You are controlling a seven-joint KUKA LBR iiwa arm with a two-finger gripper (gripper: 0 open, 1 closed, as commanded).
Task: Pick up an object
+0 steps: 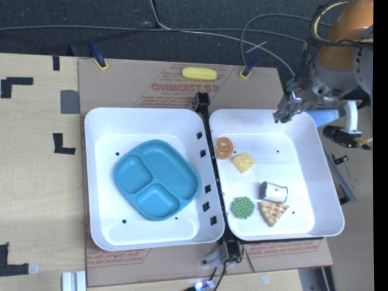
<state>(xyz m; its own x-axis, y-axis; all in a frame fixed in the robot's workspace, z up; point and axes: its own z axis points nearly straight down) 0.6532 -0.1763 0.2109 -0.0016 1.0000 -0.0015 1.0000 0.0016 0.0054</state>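
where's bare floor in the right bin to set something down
Free: the right bin floor between the cheese cube and its right wall, below the hand. Crowded: the front, where broccoli, can and pizza slice cluster; the donut sits left.

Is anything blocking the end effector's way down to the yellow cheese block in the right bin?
Nothing visible does. The end effector hangs over the right bin's far rim; bare white floor lies between it and the cheese block. The orange ring sits beside the cheese.

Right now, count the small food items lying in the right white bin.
5: orange ring by the left wall, yellow cheese-like block beside it, white-and-dark cylinder mid-bin, green round clump and pizza-like wedge toward the near edge.
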